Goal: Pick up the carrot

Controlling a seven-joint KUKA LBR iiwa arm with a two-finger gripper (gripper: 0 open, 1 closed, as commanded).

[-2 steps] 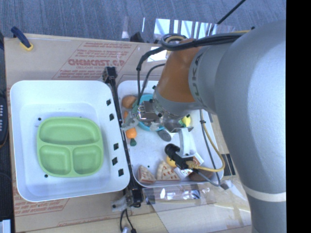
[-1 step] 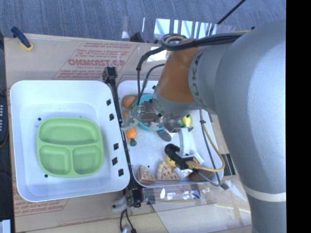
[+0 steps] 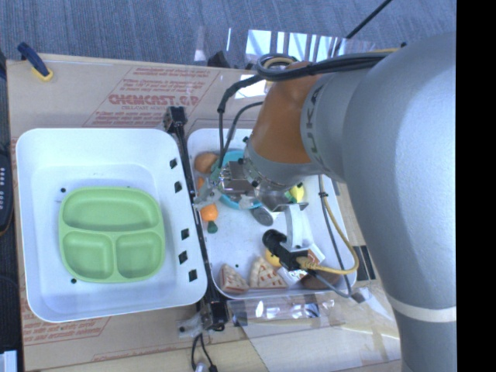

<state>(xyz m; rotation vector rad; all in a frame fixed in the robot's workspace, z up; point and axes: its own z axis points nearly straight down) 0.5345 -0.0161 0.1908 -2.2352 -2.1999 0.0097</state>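
The carrot (image 3: pixel 209 213) is a small orange piece with a dark green end. It lies at the left edge of the right bin (image 3: pixel 240 250), close to the divider. My gripper (image 3: pixel 219 184) hangs low over the bin's upper left part, just above and slightly right of the carrot. I see nothing between the gripper and the carrot that shows a hold. The wrist and the orange band hide the bin's far part.
A round orange-tan item (image 3: pixel 205 161) lies by the gripper, and a teal rim (image 3: pixel 231 201) shows under it. Two pizza-like wedges (image 3: pixel 232 279) (image 3: pixel 266 272) sit at the bin's near edge. The left bin (image 3: pixel 31 208) holds a green divided plate (image 3: pixel 112 233).
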